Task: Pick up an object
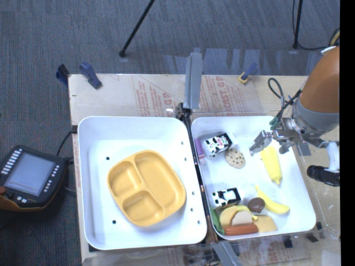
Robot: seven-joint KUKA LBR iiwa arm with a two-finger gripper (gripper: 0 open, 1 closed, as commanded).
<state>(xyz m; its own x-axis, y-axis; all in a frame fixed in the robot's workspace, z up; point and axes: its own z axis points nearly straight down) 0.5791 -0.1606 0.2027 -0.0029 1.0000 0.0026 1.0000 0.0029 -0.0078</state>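
The right bin [294, 204] holds toy food. In it lie a cow-patterned carton [216, 144], a cookie [235, 158], a yellow stick-shaped piece [271, 165], a banana [274, 204] and a second cow-patterned carton [226, 196]. A brown round piece [255, 205], a bread slice [242, 218] and a red sausage [239, 230] are there too. My gripper [272, 143] hangs over the upper right of this bin, just above the top end of the yellow stick. Its fingers are spread open and hold nothing.
The left bin [94, 143] holds a yellow divided plate [146, 187]. A grey metal post [193, 85] stands at the back between the bins. A control pendant [28, 176] lies left of the bench. Clamps [89, 73] grip the back edge.
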